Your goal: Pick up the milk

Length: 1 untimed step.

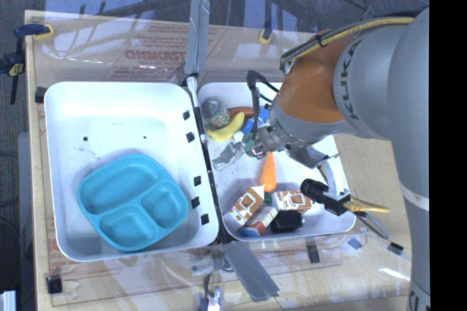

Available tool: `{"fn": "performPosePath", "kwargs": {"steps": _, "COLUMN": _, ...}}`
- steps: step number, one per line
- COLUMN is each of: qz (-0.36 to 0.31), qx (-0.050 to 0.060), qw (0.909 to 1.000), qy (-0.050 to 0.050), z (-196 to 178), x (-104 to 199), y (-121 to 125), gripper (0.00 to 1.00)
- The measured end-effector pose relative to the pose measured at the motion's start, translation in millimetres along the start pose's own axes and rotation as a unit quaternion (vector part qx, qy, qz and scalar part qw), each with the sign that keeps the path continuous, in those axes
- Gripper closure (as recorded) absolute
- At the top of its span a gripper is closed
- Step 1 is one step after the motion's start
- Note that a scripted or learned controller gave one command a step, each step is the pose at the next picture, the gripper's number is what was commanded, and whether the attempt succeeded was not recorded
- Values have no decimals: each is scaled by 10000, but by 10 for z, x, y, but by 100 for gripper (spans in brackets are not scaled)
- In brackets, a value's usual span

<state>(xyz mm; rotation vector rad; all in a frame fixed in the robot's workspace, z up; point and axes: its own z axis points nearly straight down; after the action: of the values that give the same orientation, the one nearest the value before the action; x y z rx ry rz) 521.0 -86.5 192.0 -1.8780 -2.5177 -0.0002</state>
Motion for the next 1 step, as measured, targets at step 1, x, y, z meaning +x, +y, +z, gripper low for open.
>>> {"fn": "performPosePath", "kwargs": {"steps": 1, "qz": 183, "qx": 0, "qw": 9998, "qy": -1, "z": -784, "x": 324, "y": -362, "gripper": 0}}
